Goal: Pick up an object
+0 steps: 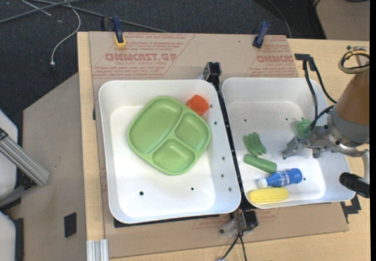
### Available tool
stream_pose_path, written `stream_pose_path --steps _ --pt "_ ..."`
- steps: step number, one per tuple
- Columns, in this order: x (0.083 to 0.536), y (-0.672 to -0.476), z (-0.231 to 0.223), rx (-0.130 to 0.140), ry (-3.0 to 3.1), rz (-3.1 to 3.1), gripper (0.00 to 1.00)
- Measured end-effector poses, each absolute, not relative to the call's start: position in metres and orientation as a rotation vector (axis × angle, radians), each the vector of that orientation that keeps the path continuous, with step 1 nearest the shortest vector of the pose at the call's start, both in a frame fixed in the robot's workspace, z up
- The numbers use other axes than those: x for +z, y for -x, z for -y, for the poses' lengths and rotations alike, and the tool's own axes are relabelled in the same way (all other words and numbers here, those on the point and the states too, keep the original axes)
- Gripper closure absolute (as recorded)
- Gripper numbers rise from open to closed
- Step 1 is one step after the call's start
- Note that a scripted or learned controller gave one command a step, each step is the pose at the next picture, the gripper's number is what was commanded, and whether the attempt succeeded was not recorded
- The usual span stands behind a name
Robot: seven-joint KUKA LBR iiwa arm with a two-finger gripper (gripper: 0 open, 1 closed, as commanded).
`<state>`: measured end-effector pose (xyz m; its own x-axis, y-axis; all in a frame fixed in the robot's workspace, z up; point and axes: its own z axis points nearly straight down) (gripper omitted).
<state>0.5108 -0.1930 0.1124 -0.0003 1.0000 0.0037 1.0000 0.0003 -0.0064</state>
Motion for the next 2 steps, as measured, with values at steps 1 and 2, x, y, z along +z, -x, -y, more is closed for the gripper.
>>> stream_pose_path --steps 1,2 --pt "0.127 -0.512 0.194 -0.002 2.221 2.221 1.0" --pt "0.173 -0.507 0.195 -0.003 2.225 2.225 1.0"
